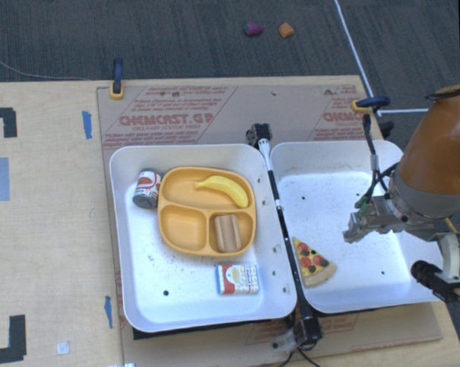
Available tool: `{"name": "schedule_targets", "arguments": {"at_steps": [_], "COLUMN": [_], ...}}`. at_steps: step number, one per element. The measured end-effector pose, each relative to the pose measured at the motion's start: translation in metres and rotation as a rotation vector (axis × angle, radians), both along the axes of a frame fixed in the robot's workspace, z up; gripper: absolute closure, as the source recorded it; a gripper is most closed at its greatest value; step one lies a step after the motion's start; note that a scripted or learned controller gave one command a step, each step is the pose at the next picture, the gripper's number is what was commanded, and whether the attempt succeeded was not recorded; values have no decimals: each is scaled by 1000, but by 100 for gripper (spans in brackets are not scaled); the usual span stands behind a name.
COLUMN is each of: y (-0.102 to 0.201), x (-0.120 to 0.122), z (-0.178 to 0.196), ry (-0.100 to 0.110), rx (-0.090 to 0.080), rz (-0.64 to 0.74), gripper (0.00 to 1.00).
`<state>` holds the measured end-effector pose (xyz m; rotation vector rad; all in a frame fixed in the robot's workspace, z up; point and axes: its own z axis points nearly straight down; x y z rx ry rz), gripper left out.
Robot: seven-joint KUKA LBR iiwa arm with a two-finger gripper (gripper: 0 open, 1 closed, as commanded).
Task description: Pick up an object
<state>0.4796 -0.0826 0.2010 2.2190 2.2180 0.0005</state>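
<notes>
The gripper (359, 228) hangs over the right bin (328, 167), reaching in from the right below the arm's orange band (441, 143); whether it is spread or pressed together cannot be told from this angle, and nothing is seen between its tips. Just to its lower left, a pizza slice (313, 263) lies on the bin floor near the left wall, apart from the gripper. Well to the gripper's left, in the left bin (136, 297), sits a yellow divided plate (207, 212) holding a banana (224, 188) in its upper compartment and a hot dog (227, 232) in its lower right one. A small can (146, 189) touches the plate's far left edge, and a juice carton (237, 279) lies just below the plate. Both bins rest on the tabletop (49, 225).
</notes>
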Motion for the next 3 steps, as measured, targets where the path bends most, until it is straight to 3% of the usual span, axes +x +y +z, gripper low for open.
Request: {"name": "schedule_targets", "arguments": {"at_steps": [2,3], "y": [97,54], "x": [1,0], "z": [5,1], "ry": [-1,4], "rx": [3,3], "rz": [2,0], "gripper": [100,100]}}
